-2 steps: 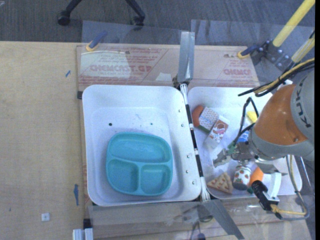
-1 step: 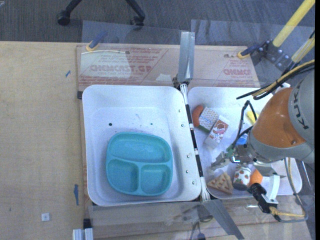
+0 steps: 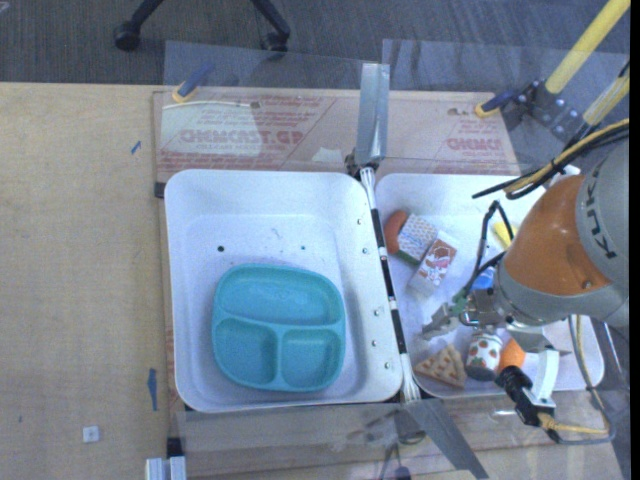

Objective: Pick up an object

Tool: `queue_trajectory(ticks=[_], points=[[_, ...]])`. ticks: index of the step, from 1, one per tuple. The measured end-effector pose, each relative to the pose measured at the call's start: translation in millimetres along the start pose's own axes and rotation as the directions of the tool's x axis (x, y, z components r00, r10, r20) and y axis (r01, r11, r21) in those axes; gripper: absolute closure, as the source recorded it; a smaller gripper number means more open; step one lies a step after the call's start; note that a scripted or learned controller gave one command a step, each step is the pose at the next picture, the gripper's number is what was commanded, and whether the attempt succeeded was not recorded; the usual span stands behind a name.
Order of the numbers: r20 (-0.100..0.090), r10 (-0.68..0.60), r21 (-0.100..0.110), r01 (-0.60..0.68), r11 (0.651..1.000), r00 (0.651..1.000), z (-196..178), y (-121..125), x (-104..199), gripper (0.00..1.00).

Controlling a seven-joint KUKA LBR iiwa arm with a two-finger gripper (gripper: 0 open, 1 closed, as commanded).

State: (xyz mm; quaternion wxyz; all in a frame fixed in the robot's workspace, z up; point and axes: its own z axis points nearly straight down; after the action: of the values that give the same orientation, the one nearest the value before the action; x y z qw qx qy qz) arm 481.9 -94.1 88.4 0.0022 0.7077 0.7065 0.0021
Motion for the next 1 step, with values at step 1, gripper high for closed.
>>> queue_trajectory(ticks=[1], points=[[0.001, 0.003, -0.005, -0.003, 1.0, 1.0, -10.6, 1.7, -1.2, 1.0]])
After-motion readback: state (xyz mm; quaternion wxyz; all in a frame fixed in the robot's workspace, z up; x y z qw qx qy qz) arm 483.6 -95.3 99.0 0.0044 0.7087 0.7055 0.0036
